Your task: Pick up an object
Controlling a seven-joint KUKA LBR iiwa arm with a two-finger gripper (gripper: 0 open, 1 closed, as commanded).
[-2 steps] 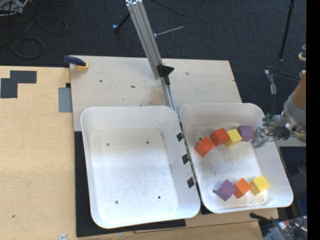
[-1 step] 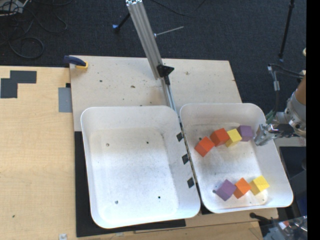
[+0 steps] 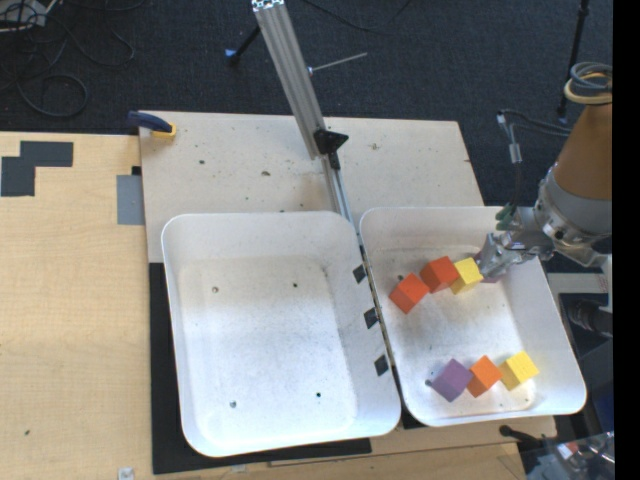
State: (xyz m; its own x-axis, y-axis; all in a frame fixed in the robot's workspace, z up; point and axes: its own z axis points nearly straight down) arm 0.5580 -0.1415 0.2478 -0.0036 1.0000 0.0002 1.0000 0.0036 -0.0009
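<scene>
Two shallow white bins are set side by side on the surface [image 3: 240, 168]. The left bin [image 3: 200, 258] is shown with only dark specks on its floor. The right bin [image 3: 560, 368] holds six small blocks in two rows. In the upper row, a red block [image 3: 408, 293], an orange block [image 3: 438, 273] and a yellow block [image 3: 467, 274] are lined up on a slant, each touching the next. In the lower row, a purple block [image 3: 451, 379], a second orange block [image 3: 485, 375] and a second yellow block [image 3: 520, 369] are lined up likewise, near the bin's front edge.

The arm is reached in from the right, and the tool [image 3: 495, 261] is placed low, just beside the upper yellow block, at its right end. Whether the tool is open or closed cannot be told, as its tip is too small and blurred.

The step in hand is judged to be the approach to that yellow block; a grasp is not yet shown. For the next move, the tool would need to be centred over the block and closed on it alone, since the neighbouring orange block is touching it and could be nudged.
</scene>
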